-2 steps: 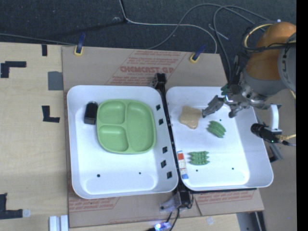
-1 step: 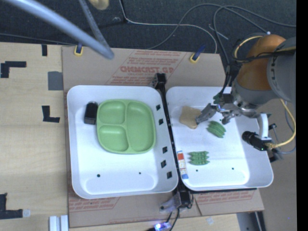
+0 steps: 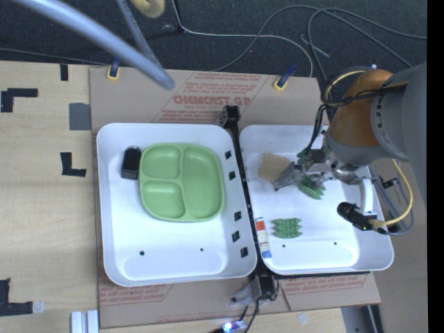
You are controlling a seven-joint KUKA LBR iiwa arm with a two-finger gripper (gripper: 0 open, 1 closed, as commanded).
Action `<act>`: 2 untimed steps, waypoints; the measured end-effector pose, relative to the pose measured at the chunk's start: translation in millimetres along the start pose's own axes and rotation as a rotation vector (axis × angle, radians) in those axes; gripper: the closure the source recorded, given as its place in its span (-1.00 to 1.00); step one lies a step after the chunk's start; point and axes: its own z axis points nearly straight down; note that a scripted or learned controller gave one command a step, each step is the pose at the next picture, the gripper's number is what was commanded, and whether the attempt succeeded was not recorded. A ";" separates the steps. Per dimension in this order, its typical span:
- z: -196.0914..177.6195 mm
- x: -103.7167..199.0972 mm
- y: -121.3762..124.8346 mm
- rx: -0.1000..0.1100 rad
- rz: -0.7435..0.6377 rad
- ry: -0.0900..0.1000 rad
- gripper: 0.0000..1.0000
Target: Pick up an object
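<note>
A: While your gripper (image 3: 295, 177) hangs low in the right bin (image 3: 374, 259), I can't tell from up here whether it's gaping, closed, or has anything in it. It sits between a tan, cardboard-coloured piece (image 3: 272, 166) on one side and a small green item (image 3: 313, 189) touching it on the other.

B: So which step would you call it?

A: The reach-and-close, by my judgement; nothing reads as lifted yet. You've another green, pea-pod-like toy (image 3: 286, 227) lying apart, nearer the front wall, and a small striped card (image 3: 261, 233) by the divider.

B: And the left bin (image 3: 111, 255)?

A: A green sectioned plate (image 3: 182, 182) with a small black block (image 3: 130, 163) just beside it, well away from your arm. Next you'd need a firm close on the green item, then a straight rise clear of the tan piece.
</note>
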 end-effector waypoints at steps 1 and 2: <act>-12.2 0.6 0.8 -0.001 -0.001 0.000 1.00; -74.9 4.0 2.0 -0.008 0.000 0.000 1.00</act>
